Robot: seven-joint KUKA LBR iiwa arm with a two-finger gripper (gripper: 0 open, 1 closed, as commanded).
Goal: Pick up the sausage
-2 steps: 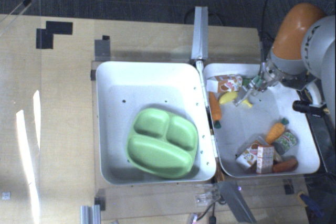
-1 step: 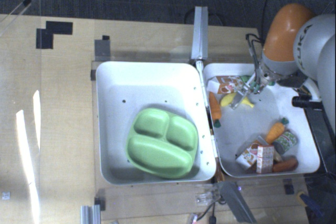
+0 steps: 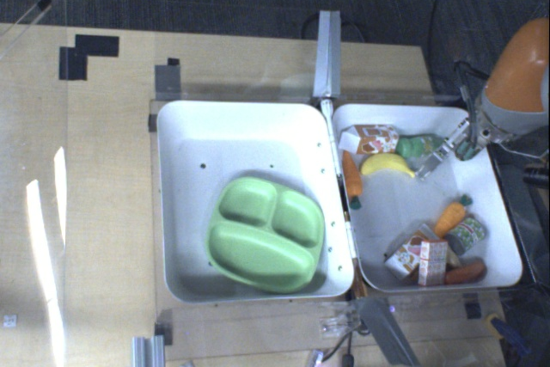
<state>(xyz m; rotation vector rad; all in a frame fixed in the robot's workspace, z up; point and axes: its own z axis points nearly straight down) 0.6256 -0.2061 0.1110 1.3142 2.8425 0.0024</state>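
Pincer (image 3: 432, 160) open beside banana (image 3: 388, 165), sausage (image 3: 465, 273) lying crosswise, well apart.

Light wooden table (image 3: 94, 211) spans frame left to centre. Two shallow white bins side by side on it: left bin (image 3: 185, 176) mid-frame, right bin (image 3: 507, 258) touching its right edge. Black tape marks (image 3: 84, 54) upper left.

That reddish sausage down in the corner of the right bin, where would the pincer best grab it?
Probably at its right half, from straight above. The sausage lies flat along the right bin's front wall, and its left end sits against a small carton, so only the right part is open. Pads would likely close across its narrow width, though the wall leaves little room. The pincer now hovers far off by the banana.
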